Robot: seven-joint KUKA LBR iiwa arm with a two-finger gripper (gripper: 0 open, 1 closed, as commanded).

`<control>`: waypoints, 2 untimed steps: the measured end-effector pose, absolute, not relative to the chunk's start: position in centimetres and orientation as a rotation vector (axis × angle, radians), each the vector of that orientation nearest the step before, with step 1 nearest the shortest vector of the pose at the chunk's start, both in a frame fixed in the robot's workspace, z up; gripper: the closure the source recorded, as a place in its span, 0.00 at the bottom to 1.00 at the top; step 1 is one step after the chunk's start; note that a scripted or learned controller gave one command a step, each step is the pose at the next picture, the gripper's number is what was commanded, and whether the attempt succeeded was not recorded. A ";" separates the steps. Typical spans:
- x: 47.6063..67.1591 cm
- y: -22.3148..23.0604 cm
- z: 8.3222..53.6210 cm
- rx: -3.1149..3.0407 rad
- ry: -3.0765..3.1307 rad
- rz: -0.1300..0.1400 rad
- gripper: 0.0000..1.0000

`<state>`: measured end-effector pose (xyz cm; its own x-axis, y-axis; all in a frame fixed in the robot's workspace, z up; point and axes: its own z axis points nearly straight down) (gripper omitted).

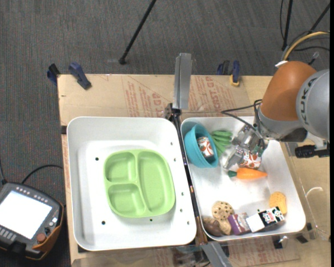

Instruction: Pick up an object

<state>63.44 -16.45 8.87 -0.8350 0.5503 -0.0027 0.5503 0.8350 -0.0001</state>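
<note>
My gripper [242,150] hangs low over the middle of the right bin [284,166], just right of a blue bowl [196,143] that is tipped on its side with a small can [205,147] inside. A red-and-white can [251,160] sits directly under or against the gripper's tip. An orange carrot [251,174] lies just below it. Green bean pods [222,138] lie between the bowl and the gripper.
A green divided plate [138,182] rests in the left bin [83,149]. Along the right bin's front lie a cookie [222,209], brown lumps [214,226], a purple packet [239,223], a black-and-white box [267,217] and a yellow piece [278,201].
</note>
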 end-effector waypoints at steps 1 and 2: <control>58.4 -20.8 8.8 0.721 3.057 0.000 0.00; 56.3 -20.1 8.8 0.732 3.054 0.001 0.00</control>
<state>56.26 -20.07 8.81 -0.8913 0.4534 -0.0007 0.4534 0.8913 0.0007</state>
